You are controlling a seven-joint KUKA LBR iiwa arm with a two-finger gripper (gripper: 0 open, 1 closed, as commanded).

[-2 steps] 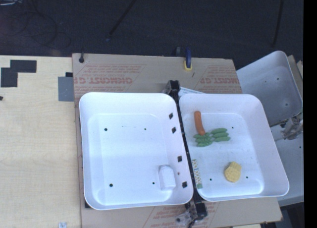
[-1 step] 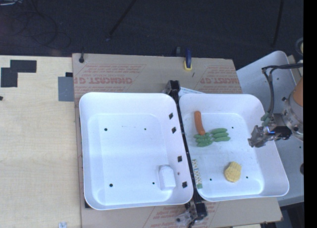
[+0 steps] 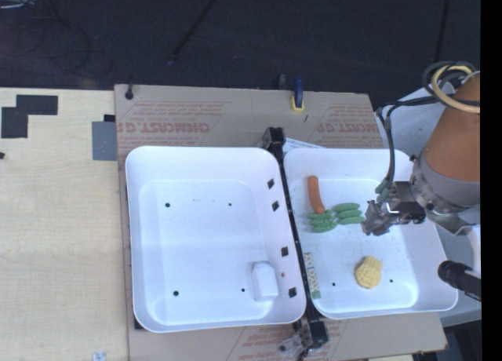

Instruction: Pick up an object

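We look down on two shallow white bins set side by side on a cardboard-covered bench, and the arm (image 3: 455, 147) reaches in from the right over the right-hand bin (image 3: 427, 293). Its gripper (image 3: 375, 218) sits low above that bin's floor, just beside the right end of a green pea-pod toy (image 3: 337, 216). Whether the gripper is open, closed or gripping anything we cannot tell; it is small and dark against the bin, and nothing is plainly caught in it.

The placement reads as an approach to the nearest loose item. The green toy lies roughly across the bin, close to the gripper, so we judge it the likeliest target (though the task names no particular object). It looks like a small bunch of pods, bright green and lumpy, lying flat on the white floor. An orange carrot-like piece (image 3: 314, 193) lies at an angle just behind it, its lower end touching or nearly touching the green one, which could crowd a grasp from that side.

A yellow corn-like piece (image 3: 369, 271) rests well apart, nearer the front of the same bin, with open floor around it. In the left-hand bin (image 3: 149, 195) a white block (image 3: 264, 279) sits near the front right corner, hard to make out against the bin's own colour.
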